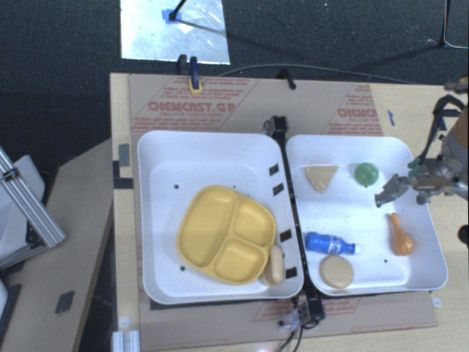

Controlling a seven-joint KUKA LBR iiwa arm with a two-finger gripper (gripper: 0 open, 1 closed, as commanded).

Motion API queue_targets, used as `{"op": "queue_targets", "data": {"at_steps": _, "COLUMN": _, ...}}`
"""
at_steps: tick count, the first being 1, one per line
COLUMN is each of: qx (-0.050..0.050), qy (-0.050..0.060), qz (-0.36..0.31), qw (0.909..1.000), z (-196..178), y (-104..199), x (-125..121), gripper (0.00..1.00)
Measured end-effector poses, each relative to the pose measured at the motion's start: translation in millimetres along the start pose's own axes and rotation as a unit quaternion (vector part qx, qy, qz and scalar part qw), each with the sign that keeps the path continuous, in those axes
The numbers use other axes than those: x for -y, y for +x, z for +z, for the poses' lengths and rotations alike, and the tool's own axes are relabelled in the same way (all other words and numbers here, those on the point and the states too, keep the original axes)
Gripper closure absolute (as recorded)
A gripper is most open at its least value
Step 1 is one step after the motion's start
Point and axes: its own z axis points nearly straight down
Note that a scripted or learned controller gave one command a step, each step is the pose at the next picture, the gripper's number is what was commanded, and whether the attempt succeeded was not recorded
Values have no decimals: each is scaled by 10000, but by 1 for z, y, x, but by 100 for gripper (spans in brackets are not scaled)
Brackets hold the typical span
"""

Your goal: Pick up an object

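Two shallow white bins [220, 141] are seen on a cardboard-covered bench [242, 97]. The grey two-finger gripper [387, 194] is poised, grasp undeterminable, beside an orange pear-shaped toy [400, 236].

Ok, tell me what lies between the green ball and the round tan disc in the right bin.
In the camera view, the blue plastic bottle lies on its side just above the round tan disc, below and left of the green ball; otherwise bare white bin floor.

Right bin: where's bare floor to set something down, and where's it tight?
Right bin: bare floor in the middle, bordered by wedge and green ball above, blue bottle below, orange piece to its right. Crowded at the near-left corner, where bottle and tan disc sit close.
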Motion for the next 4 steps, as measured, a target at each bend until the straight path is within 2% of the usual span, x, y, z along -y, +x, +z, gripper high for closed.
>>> {"op": "queue_targets", "data": {"at_steps": 1, "qx": 13, "qy": -59, "qz": -16, "qw": 10000, "z": -6, "y": 0, "x": -2, "gripper": 0}}
{"op": "queue_targets", "data": {"at_steps": 2, "qx": 8, "qy": -41, "qz": -4, "qw": 10000, "z": 39, "y": -5, "x": 3, "gripper": 0}}
{"op": "queue_targets", "data": {"at_steps": 4, "qx": 3, "qy": -35, "qz": -6, "qw": 10000, "z": 162, "y": -3, "x": 7, "gripper": 0}}
